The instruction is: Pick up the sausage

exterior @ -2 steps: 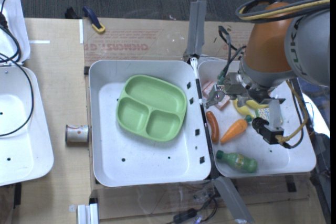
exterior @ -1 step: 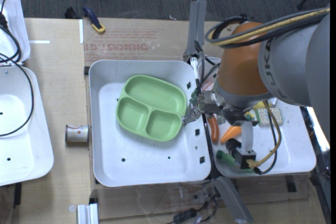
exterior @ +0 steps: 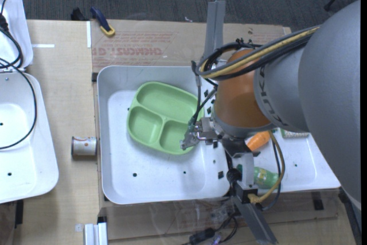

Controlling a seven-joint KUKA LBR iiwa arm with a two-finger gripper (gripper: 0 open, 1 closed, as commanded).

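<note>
Metalwork at the end of the arm (exterior: 327,77) hangs low over the right bin (exterior: 103,123), and the gripper (exterior: 189,141) sits at the right edge of a green divided plate (exterior: 161,109), touching it or just above it. Whether the tool is clenched or released I cannot tell, since the orange band (exterior: 241,94) and wrist block the line of sight. Nothing can be seen held in it.

A short orange piece (exterior: 258,140) pokes out from under the wrist, right of the gripper and lying on the bin floor. By its colour and rounded shape I take it to be the sausage, though most of it is covered. A green bottle (exterior: 267,177) lies near it, closer to the front wall of the bin.

The plate rests flat in the left half of the bin and its compartments look bare, so the gripper's place at the plate rim seems off target. If the orange piece is the sausage, the tool needs to shift right before closing. The bottle nearby leaves little room and could be nudged or caught instead.

Beside the bin on the bench lies a small metal can (exterior: 84,146), well apart from the work, and the left bin (exterior: 34,175) holds a loop of black cable (exterior: 30,83).
</note>
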